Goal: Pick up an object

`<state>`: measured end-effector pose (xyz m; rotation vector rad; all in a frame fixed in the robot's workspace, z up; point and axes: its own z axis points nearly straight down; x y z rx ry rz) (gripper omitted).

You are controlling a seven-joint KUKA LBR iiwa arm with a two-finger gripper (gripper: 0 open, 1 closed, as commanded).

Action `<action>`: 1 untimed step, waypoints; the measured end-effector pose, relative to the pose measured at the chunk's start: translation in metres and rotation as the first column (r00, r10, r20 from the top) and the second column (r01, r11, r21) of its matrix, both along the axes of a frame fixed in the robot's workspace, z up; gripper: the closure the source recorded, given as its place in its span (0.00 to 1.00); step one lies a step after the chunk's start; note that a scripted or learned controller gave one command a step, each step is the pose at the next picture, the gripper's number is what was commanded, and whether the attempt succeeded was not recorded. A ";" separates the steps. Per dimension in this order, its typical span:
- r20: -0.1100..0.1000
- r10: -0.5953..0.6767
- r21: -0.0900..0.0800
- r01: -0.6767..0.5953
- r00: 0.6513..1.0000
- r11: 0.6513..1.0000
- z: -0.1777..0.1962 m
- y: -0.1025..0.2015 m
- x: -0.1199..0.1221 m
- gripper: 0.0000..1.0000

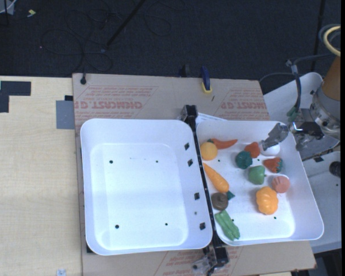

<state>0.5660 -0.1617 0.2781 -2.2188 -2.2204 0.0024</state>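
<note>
The right bin (307, 226) holds several toy foods. Along its left side lie a yellow ball (208, 150), an orange carrot (216, 177), a brown mushroom (220, 200) and a green cucumber (227, 225). A red chili (224, 143), a dark green broccoli (244, 159), a green pepper (256, 174) and an orange pumpkin (267, 200) sit further right. My gripper (278, 135) hangs low over the bin's far right corner, just above a small white object (270, 149). Nothing is visibly held in it.
The left bin (89, 154) stands beside the right one, with a black divider (196, 171) between them. A red strawberry (273, 164) and a pink piece (280, 183) lie close under the arm. Cables and a blue clamp (206, 79) sit behind the bins.
</note>
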 end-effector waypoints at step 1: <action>-0.008 0.003 0.003 -0.003 1.000 1.000 -0.087 0.051 -0.029 0.00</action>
